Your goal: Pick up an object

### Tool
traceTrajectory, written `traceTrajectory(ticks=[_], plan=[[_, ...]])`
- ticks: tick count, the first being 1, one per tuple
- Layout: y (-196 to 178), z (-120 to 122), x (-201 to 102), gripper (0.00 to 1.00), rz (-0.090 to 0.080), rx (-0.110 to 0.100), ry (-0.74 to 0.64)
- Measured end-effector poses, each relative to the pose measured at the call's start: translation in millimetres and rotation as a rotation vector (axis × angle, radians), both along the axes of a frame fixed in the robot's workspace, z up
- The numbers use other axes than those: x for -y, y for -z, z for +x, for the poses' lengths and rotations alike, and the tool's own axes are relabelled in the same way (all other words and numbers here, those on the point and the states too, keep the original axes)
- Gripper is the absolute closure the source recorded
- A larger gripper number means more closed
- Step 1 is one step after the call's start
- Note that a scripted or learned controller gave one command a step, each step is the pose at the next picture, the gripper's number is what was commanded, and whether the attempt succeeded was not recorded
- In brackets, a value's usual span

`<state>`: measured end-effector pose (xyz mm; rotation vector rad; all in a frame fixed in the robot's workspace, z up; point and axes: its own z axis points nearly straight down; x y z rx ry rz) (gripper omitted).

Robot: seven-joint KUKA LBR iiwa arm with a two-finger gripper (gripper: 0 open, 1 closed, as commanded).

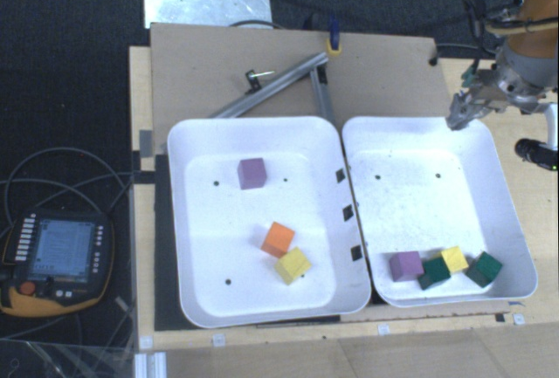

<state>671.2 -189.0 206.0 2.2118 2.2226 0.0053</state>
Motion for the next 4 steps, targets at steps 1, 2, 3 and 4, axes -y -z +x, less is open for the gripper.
traceTrajectory(ticks=[1,2,3,4], plan=[[-14.4,-22.0,-49.0,1.00,0.003,-0.005,-0.005],[-24.3,-43.4,-106.0,1.00,0.004,-0.006,-0.006],[-29.8,-58.7,-166.3,1.00,0.005,-0.007,-0.007],[-20.9,-72.8,-222.0,1.00,0.004,-0.008,-0.006]])
